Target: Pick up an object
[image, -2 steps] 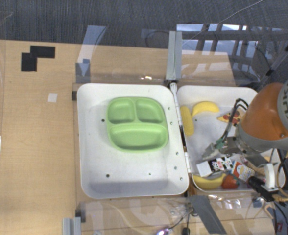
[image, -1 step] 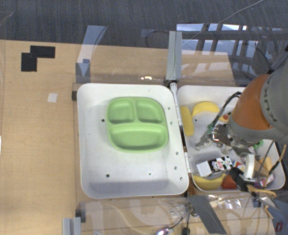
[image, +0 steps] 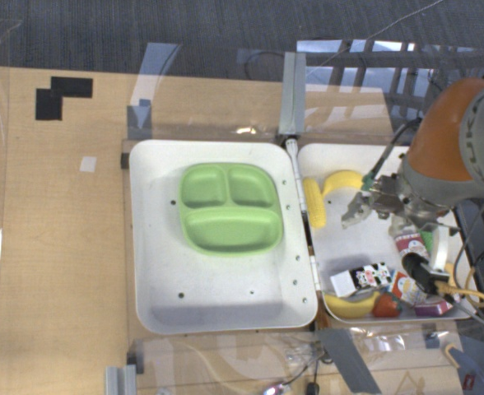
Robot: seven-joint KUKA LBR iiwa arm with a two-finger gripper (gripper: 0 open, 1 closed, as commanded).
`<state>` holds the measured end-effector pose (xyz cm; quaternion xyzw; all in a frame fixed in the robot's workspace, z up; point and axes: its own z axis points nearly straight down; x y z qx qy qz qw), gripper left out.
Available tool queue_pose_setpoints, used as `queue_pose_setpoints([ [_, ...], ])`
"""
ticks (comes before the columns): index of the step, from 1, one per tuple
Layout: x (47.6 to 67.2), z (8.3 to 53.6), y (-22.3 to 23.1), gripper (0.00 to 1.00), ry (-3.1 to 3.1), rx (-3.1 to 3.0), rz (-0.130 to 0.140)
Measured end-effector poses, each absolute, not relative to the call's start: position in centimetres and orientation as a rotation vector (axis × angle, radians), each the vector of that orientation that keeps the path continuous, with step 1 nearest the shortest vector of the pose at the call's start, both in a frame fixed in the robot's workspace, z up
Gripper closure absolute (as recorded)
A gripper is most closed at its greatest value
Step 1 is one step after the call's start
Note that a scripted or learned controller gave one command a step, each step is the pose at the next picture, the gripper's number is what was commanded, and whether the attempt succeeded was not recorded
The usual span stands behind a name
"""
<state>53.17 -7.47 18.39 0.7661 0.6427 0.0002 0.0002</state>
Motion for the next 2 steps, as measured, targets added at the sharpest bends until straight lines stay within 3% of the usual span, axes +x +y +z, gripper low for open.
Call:
queue_pose_setpoints([
  [2,64.3,9.5,-11.3,0.0,2.117,2.316,0.004],
])
